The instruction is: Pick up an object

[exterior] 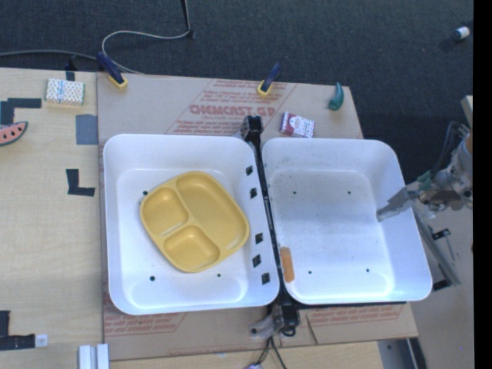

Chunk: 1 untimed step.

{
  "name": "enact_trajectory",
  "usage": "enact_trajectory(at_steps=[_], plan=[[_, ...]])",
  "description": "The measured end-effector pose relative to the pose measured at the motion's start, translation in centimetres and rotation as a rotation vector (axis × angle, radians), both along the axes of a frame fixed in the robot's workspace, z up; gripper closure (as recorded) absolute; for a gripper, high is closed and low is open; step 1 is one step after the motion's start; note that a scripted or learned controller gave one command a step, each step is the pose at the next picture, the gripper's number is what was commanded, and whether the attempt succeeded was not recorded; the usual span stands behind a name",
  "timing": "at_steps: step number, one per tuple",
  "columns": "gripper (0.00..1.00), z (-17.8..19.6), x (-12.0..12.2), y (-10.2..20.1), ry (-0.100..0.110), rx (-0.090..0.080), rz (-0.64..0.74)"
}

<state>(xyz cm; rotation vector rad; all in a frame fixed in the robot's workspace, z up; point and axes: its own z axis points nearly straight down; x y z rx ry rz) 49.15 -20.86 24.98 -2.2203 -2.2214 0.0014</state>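
Tool point(392, 206) sits at the right edge of the right bin point(400, 279), over the rim, coming in from the right. Only a grey tapered tip pokes over the bin wall; can't tell how wide the tool stands or whether it grips anything. Nothing visible between its tips.

Near edge of the bench point(46, 283): a black clamp point(274, 323) at the seam between the bins. Just above it, a small orange stick point(287, 264) lies at the left wall of the right bin, lengthwise along the divider. Rest of that bin floor shows dark specks only.

Left bin point(123, 283) holds a yellow plate point(194, 221), three compartments, rounded corners, lying flat and rotated at a slant, roughly central in the bin. Well apart from the tool.

Farther back, on the cardboard sheet point(154, 110) under the bins: a small red-and-white packet point(296, 124) just behind the right bin, a yellow-and-blue clip point(269, 81), another one point(111, 68) at left, a teal clip point(336, 97) at the right corner. Far left on the bench: a small patterned block point(64, 92) and a watermelon-slice shape point(11, 133).
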Motion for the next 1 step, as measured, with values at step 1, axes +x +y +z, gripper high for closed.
enact_trajectory(at_steps=[1], plan=[[0.00,-11.65,0.85,3.32,0.002,0.002,0.000]])
